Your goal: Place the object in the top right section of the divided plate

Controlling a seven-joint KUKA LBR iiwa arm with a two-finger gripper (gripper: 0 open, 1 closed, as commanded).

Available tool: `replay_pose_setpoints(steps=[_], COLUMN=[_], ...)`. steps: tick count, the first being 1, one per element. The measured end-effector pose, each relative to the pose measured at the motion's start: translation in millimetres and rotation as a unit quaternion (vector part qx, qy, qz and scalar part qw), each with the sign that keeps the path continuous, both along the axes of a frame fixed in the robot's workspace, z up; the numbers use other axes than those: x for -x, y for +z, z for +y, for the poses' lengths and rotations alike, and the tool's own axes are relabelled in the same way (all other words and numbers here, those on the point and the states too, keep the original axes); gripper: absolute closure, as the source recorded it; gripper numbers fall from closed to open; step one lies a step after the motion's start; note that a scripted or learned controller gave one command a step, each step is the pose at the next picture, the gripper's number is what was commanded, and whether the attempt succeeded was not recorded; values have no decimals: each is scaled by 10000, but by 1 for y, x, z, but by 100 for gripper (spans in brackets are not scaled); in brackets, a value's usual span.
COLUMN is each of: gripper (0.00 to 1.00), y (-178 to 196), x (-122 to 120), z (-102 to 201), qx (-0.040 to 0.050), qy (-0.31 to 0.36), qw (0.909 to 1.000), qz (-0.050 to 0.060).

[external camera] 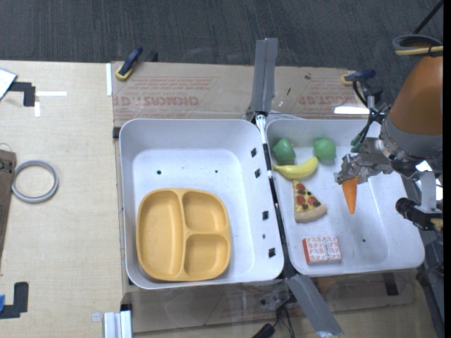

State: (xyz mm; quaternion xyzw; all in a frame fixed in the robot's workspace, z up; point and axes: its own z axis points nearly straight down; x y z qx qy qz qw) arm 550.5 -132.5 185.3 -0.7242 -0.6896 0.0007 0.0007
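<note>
Pick step: gripper (350,175) is gripping what appears to be the carrot (349,193) by its top, hanging over the right bin (394,259). Next: carrying it to the divided plate (184,234), top right section.

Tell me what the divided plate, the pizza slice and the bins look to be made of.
Divided plate: likely moulded plastic, matte yellow, with smooth rounded ridges.
Pizza slice: probably a plastic or rubber toy; flat colour, printed-looking toppings.
Bins: seemingly thin formed white plastic, slightly glossy, with rounded corners and soft highlights along the rims.
</note>
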Motion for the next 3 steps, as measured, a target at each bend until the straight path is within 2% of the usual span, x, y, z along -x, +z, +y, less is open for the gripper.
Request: replay_pose_setpoints(steps=[1,2,3], gripper=[100,100,100], y=[-56,-94,-86], x=[47,27,-3], z=[-77,-89,-90], qx=[-4,-5,12], qy=[1016,3075,4014], qw=[9948,9516,9159], qz=[2,-11,-27])
